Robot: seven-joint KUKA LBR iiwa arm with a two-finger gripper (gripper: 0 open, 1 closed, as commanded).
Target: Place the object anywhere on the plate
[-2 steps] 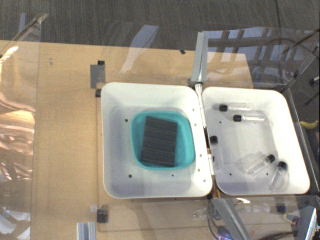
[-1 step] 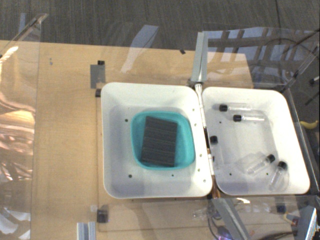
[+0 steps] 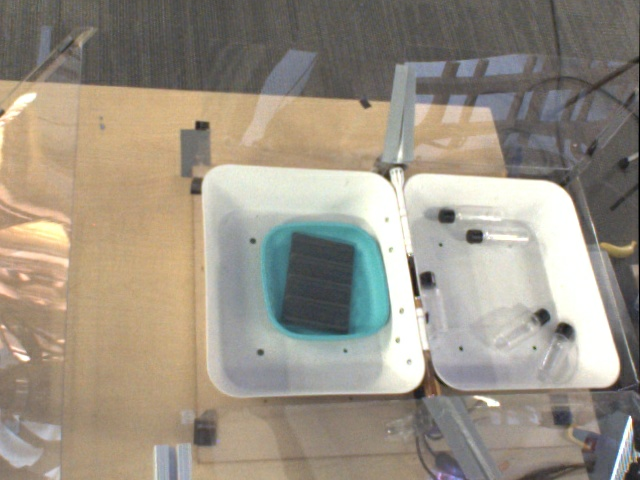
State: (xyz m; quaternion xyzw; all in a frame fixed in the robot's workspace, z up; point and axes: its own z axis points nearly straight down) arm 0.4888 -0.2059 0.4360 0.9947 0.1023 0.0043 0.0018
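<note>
Fingers open or clenched, I cannot tell; dark ribbed block [image 3: 319, 282] lies on teal plate [image 3: 374, 306], looks light, stiffish, so pinch across its long edges.

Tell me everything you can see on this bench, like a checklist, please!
Surface: a tan wooden bench bears two shallow white bins, the left bin and the right bin, touching side by side.
Job's things: a teal plate sits in the left bin; a dark ribbed block lies flat on it.
Clutter: several clear vials with black caps lie scattered in the right bin.
Tool: nothing seen.
Cables: dark cables loop at the upper right.
Surroundings: grey carpet beyond the bench; a grey metal bar behind where the bins meet; small grey brackets near the left bin.
</note>
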